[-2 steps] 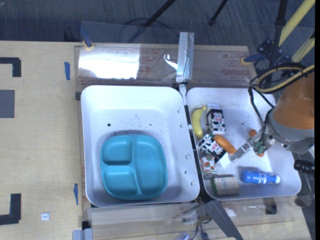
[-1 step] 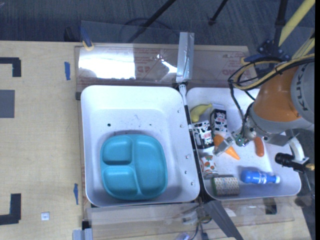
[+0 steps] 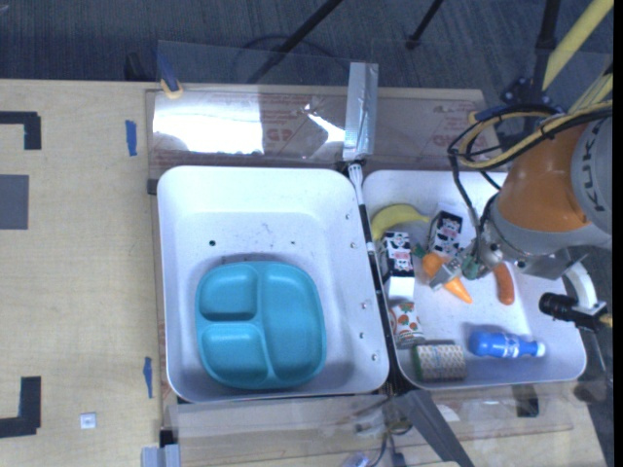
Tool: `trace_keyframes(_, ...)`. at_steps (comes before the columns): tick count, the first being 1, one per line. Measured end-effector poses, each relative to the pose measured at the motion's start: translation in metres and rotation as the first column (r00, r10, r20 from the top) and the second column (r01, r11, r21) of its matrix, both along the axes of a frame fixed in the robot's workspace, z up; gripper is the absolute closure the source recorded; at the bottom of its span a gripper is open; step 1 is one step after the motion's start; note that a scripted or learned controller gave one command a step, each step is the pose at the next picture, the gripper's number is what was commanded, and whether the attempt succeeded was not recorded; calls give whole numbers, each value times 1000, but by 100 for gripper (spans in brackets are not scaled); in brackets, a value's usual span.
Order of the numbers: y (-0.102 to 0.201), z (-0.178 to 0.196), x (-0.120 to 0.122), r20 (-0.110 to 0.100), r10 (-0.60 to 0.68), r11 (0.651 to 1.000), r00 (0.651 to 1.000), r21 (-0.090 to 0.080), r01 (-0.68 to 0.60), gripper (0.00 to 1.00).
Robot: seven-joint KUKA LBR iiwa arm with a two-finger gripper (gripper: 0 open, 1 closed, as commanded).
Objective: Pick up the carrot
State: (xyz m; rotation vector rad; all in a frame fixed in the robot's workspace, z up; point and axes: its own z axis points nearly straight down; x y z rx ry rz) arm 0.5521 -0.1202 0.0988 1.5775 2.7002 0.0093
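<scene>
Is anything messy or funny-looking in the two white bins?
Nothing looks spilled or broken. The right bin is just crowded: a banana, small cartons, orange carrot pieces, a blue bottle lying on its side and a grey sponge sit jumbled together. The teal divided plate lies flat in the left bin.

Setting: robotics laboratory or test cell. Evidence: pale wood-grain table (image 3: 68, 261) marked with black corner brackets (image 3: 24, 129) and strips of blue tape (image 3: 130, 137); two shallow white bins (image 3: 263, 188) fixed side by side, with a clear plastic sheet (image 3: 253, 120) taped behind them; grey industrial carpet (image 3: 195, 8) beyond; black tripod legs (image 3: 438, 8) and a yellow pole (image 3: 584, 22) standing on it; looped cables (image 3: 496, 129) on the grey-and-orange arm (image 3: 550, 193) at the right.
</scene>
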Motion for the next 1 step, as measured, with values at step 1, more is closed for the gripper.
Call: trace_keyframes(1, 40, 87, 41, -12, 163, 987, 987, 1, -163, 100)
